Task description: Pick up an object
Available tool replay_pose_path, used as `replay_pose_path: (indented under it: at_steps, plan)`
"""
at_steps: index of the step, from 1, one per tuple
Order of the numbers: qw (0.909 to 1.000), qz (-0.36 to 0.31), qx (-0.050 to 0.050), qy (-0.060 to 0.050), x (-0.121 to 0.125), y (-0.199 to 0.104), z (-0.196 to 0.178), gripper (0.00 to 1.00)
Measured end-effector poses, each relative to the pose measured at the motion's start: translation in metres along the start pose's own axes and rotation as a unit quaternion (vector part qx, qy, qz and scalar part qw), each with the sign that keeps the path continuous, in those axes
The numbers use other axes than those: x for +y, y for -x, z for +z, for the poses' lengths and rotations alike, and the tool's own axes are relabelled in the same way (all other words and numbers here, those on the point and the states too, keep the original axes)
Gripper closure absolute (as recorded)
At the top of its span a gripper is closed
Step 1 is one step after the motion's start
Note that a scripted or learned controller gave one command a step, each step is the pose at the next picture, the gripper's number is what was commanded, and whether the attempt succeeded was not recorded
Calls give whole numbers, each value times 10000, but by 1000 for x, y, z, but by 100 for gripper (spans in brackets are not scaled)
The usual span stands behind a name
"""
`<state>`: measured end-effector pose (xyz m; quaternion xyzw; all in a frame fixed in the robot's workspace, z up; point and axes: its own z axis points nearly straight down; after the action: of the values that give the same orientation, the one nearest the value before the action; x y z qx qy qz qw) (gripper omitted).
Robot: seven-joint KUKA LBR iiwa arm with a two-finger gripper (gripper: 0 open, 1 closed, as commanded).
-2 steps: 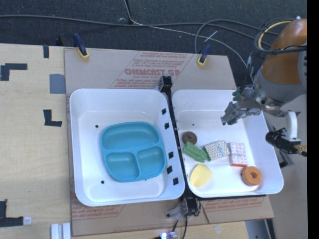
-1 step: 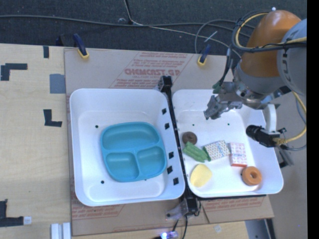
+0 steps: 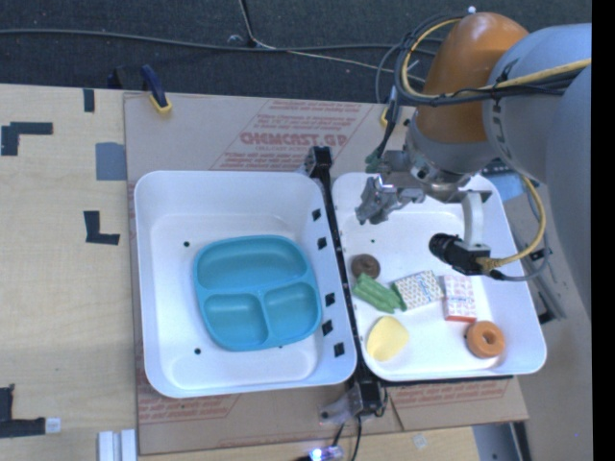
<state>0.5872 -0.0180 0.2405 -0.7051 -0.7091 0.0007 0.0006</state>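
My gripper hangs over the back left part of the right bin, with nothing visible between its fingers. In front of it in that bin lie a small brown disc, a green vegetable-shaped piece, a small patterned box, a red and white box, a yellow lemon-like piece and an orange-brown doughnut. The brown disc is the nearest, a short way in front of the fingertips.
The left bin holds a blue divided plate. A black divider clip strip runs between the two bins. A black cable part of the arm hangs over the right bin's middle. The arm's grey and orange body fills the upper right.
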Motion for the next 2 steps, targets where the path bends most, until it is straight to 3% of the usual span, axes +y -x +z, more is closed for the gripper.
replay_pose_path:
  at_steps: [2]
  plan:
    - [10000, 5, -4, 1, 17, -107, 25, 100]
